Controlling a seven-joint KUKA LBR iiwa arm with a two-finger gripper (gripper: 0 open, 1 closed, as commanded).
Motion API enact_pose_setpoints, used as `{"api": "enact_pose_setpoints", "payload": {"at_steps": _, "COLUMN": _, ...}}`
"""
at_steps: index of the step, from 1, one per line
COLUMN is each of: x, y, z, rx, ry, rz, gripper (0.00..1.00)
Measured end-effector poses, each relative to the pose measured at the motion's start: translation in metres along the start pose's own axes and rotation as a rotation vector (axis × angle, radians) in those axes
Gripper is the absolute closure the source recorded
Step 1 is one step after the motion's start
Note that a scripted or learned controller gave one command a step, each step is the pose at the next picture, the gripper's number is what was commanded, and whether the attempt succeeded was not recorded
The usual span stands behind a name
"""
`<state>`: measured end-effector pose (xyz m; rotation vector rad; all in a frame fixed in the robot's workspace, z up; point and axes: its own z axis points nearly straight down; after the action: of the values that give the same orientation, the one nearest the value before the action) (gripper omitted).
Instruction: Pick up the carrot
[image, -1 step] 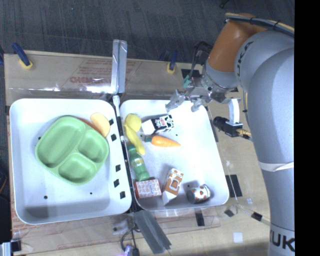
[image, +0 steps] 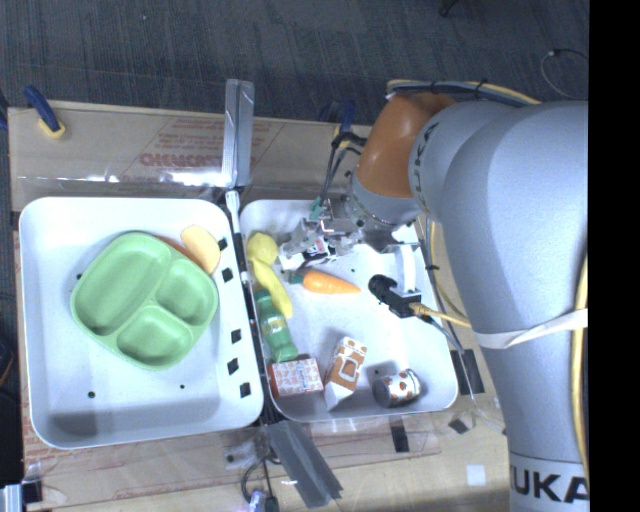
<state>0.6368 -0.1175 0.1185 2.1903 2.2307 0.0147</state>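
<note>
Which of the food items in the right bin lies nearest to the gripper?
The carrot, orange, lies just below the gripper; the banana lies further left.

Glossy white plastic bins, matt green plastic tray, smooth orange carrot, brown cardboard underlay

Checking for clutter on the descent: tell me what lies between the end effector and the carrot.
Nothing: in the camera view the end effector sits just above the carrot, only bare white bin floor between.
</note>
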Motion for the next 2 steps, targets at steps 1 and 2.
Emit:
{"api": "enact_pose_setpoints", "payload": {"at_steps": 1, "x": -0.054, "y": -0.041, "z": 0.025, "rx": 0.018, "ry": 0.005, "rz": -0.065, "gripper": 0.0}}
{"api": "enact_pose_setpoints", "payload": {"at_steps": 2, "x": -0.053, "y": -0.04, "z": 0.015, "rx": 0.019, "ry": 0.004, "rz": -0.07, "gripper": 1.0}}
